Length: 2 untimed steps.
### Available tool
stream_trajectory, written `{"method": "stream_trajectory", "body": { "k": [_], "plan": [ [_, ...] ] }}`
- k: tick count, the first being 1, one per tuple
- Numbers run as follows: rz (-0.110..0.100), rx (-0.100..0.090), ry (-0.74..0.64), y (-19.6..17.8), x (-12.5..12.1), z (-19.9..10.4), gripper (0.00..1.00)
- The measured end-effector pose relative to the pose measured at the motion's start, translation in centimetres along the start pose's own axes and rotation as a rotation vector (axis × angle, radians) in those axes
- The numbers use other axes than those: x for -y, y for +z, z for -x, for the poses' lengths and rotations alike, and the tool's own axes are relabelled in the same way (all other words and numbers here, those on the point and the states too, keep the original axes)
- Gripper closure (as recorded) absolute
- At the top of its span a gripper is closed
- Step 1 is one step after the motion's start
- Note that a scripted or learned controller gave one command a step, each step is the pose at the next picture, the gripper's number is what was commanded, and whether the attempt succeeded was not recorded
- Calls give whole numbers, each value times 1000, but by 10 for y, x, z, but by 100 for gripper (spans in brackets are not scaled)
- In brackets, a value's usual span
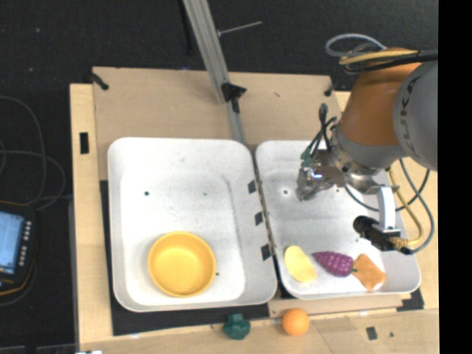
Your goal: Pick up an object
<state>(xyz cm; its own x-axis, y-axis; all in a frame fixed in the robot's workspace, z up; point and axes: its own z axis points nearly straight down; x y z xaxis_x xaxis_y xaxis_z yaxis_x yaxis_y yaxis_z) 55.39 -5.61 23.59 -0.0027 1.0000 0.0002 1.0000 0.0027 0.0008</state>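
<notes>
In the right bin [284, 164], three small items lie along the near edge: a pale yellow piece [299, 263], a purple grape-like bunch [333, 262] and an orange piece [369, 271]. My gripper [310, 185] hangs over the middle of that bin, well above and behind these items, with the orange-banded arm reaching in from the right. Nothing shows between its fingers. A yellow bowl [181, 262] sits at the near side of the left bin [133, 168].
An orange ball [295, 321] and a small green object [236, 327] lie on the bench in front of the bins. A grey metal bar [214, 57] slants down from the back toward the gap between the bins. Cables hang beside the wrist.
</notes>
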Motion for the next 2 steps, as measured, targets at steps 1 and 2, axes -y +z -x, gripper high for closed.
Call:
{"method": "stream_trajectory", "body": {
  "k": [1, 2],
  "plan": [
    [0, 0, 0, -11, -4, -48, 100],
    [0, -1, -5, -17, -6, -95, 100]
  ]
}}
